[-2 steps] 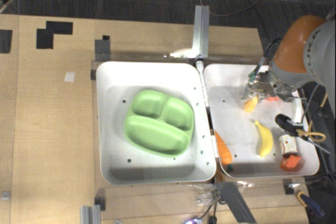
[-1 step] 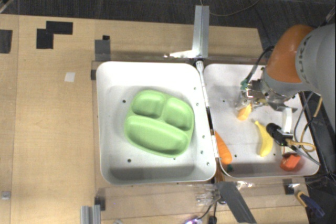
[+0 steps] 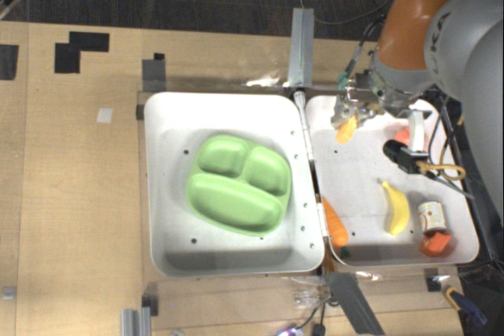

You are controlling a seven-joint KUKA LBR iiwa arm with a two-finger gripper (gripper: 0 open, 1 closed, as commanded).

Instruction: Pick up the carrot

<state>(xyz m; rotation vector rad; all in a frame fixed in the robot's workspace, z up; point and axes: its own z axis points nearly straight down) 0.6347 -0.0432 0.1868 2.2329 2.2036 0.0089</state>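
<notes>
Carrot, orange tapered vegetable [image 3: 335, 223], lies against the right white bin's [image 3: 358, 169] near-left wall. Two-finger gripper [image 3: 347, 118] hovers at the far-left corner, clamping a small yellow object [image 3: 344, 130]. Release this first, then approach along the wall.

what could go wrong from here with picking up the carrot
1. The carrot lies tight against the right bin's left wall, so the fingers may find little room to close.
2. The end effector hovers at the bin's far corner over a yellow piece, well away from the carrot, so it could grab that instead.
</notes>
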